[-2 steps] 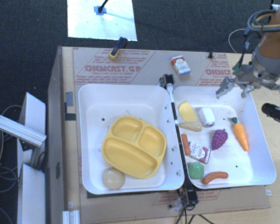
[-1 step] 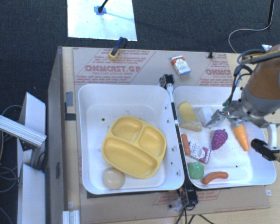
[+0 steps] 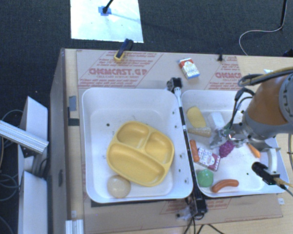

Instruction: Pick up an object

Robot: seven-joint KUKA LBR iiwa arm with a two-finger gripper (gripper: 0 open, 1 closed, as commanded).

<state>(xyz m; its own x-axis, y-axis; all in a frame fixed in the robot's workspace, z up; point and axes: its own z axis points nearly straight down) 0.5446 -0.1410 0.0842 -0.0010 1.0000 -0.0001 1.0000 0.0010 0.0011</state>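
The right bin [image 3: 244,186] holds several small items: a yellow block [image 3: 196,117], a white piece [image 3: 216,118], a purple grape bunch [image 3: 226,148], a red-and-white packet [image 3: 207,158], a green ball [image 3: 204,177], a sausage [image 3: 225,185] and an orange stick [image 3: 194,150]. My gripper [image 3: 221,139] is low in the middle of this bin, just above and left of the grapes and right of the yellow block. Its tip is blurred against the clutter, and nothing is clearly held in it.
The left bin [image 3: 95,130] holds a yellow divided tray [image 3: 140,152] and a pale ball [image 3: 118,186]. A black-tipped rod [image 3: 180,106] lies along the wall between the bins. A small red-and-white box [image 3: 189,68] and a yellow-black tool [image 3: 122,50] lie on the bench behind.
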